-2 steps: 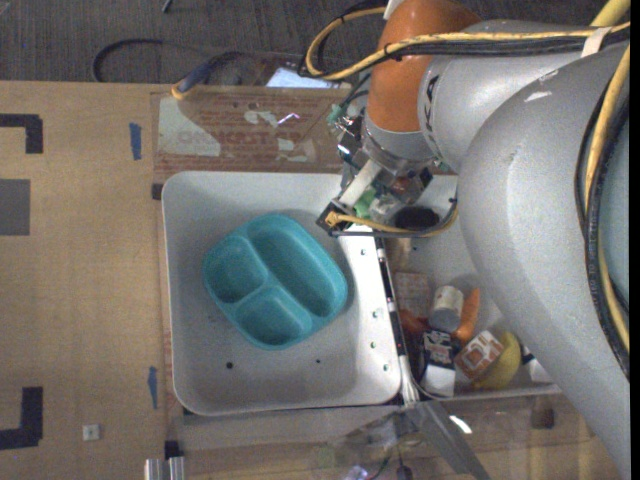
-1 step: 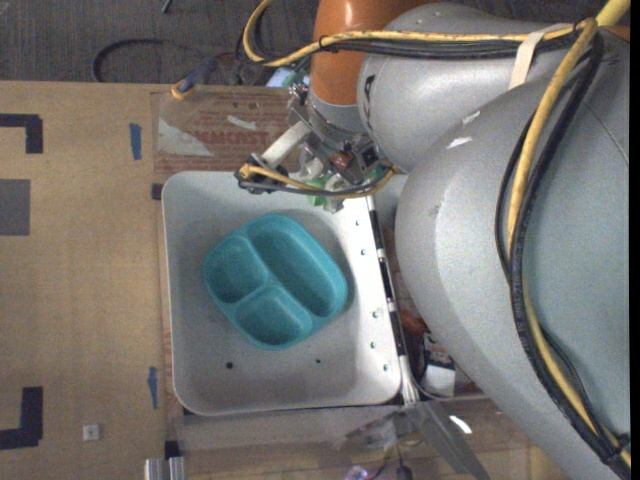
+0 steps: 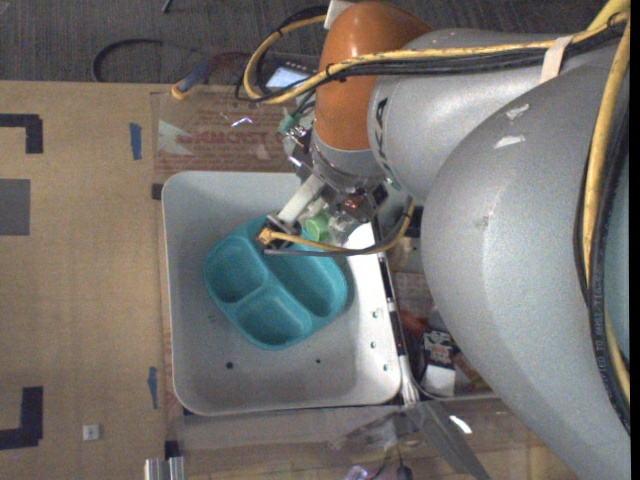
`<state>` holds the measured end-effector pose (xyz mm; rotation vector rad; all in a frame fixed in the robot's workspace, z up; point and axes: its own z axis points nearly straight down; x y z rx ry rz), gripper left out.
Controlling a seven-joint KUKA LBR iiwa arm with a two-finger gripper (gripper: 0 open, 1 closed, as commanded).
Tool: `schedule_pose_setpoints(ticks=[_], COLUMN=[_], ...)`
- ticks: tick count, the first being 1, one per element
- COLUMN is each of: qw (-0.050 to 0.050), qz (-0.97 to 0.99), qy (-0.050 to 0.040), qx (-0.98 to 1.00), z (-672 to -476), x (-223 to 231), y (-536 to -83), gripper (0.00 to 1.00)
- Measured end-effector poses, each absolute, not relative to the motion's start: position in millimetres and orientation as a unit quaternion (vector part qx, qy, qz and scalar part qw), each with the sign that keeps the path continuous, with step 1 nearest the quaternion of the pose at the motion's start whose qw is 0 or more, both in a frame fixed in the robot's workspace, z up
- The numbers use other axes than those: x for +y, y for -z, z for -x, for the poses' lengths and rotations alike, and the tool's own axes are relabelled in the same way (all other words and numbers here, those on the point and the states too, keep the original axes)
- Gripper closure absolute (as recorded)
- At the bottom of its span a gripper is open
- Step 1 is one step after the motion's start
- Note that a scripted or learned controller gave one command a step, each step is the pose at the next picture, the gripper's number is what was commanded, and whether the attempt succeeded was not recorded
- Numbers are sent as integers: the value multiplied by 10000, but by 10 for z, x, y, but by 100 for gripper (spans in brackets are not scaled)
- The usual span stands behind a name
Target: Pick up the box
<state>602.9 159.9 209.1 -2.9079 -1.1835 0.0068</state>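
A teal box [image 3: 275, 290], a shallow divided container with two visible compartments, lies tilted in the middle of the left white bin [image 3: 200, 348]. My gripper [image 3: 325, 223] hangs over the box's upper right corner, close to the bin's far right wall. Part of that corner is covered by the wrist and a yellow cable. A small green part [image 3: 317, 229] shows at the gripper's tip, just above the teal rim. Whether the gripper touches the box cannot be told from this view.
The grey arm with its orange band [image 3: 365, 43] covers most of the right bin; some small dark items [image 3: 438, 353] peek out beside the divider [image 3: 385, 313]. Brown cardboard with blue tape marks [image 3: 135, 140] lies left of the bin.
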Motion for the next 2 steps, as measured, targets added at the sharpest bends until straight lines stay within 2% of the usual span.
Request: schedule_pose_setpoints(ticks=[1,2], qw=[7,10], qz=[9377,9405], qy=[4,6], qx=[-3474,-3398], z=[-6116,-6605], x=[2254,2251], y=[-2227,-2272], gripper=[100,100])
